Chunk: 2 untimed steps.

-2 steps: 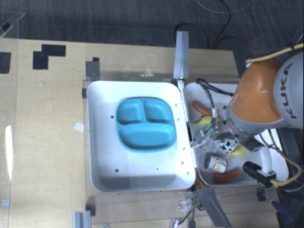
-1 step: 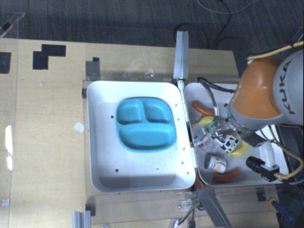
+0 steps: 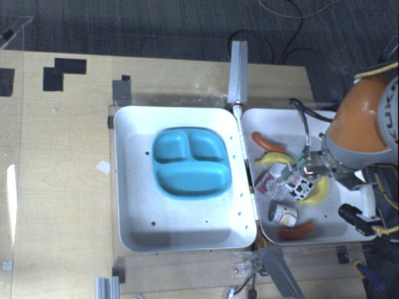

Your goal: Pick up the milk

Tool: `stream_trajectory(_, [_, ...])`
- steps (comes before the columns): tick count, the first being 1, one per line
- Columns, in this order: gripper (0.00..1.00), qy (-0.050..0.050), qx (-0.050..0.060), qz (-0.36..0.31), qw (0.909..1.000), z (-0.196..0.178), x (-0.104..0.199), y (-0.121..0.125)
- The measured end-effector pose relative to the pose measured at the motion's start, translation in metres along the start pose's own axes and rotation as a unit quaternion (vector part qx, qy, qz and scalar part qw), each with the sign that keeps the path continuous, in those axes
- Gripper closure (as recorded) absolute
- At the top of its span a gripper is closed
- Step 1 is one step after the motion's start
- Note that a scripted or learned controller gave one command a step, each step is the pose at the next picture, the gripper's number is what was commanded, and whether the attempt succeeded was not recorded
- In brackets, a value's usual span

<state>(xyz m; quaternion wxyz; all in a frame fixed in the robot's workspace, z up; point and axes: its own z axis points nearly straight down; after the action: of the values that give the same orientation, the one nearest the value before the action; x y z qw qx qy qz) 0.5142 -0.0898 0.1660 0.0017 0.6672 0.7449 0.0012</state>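
Note:
The milk [image 3: 270, 182], a small white carton with pinkish-red print, lies tilted near the left wall of the right bin [image 3: 330, 232]. My gripper [image 3: 300, 180] is down in that bin just right of the carton, among the clutter, with the orange-banded wrist [image 3: 361, 120] above it. I cannot tell whether it touches the carton. Nothing is seen lifted off the bin floor.
Around the carton lie a red sausage [image 3: 269, 143], a yellow banana [image 3: 275, 159], a second banana [image 3: 318, 192] under the gripper, a small can [image 3: 283, 215] and another sausage [image 3: 297, 230]. The left bin [image 3: 134, 185] holds a blue divided tray [image 3: 190, 162].

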Motion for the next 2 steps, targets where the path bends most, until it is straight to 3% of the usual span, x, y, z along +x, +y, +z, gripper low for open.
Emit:
stream_trajectory(1, [0.00,0.000,-0.007,0.111,0.9938,0.0567,-0.0244,-0.0249])
stream_trajectory(2, [0.00,0.000,-0.007,0.111,0.9938,0.0567,-0.0245,-0.0248])
